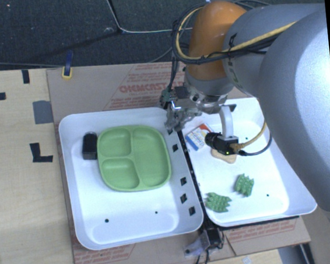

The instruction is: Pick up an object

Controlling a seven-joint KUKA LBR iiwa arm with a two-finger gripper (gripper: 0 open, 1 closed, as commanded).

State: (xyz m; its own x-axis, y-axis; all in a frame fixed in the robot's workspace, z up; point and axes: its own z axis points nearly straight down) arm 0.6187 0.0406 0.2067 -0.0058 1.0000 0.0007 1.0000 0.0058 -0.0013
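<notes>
My gripper (176,120) hangs over the divider between the two bins, near their far end. Just right of it, in the right bin (278,204), lies a small white packet (196,138) with red and blue print. Two small green spiky toys sit near the right bin's front, one (217,201) by the divider and one (244,184) further right. The left bin (84,225) holds a green divided plate (134,158), with a small black block (89,146) touching its left side. I see nothing between the gripper's tips.
The bins rest on a cardboard sheet (107,87) on a wooden bench. A raised rim with black clips (185,185) separates the bins. The grey arm covers the right bin's far right corner.
</notes>
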